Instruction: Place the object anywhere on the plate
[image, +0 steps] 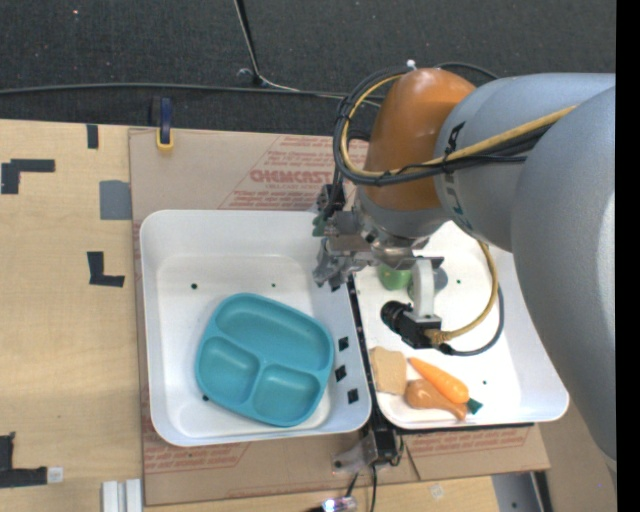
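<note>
My tool (335, 262) hangs over the bins' shared edge; I cannot tell its grip. The blue plate (264, 358) sits left, the carrot (440, 380) right.

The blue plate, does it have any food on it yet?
No, the blue plate in the left bin has nothing in its compartments; the carrot lies in the right bin.

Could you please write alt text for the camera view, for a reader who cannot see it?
A grey robot arm with an orange band reaches in from the right, its gripper above the divide between two white bins. The left bin holds a blue sectioned plate. The right bin holds a toy carrot, a tan block, and a green object partly hidden under the arm.
</note>
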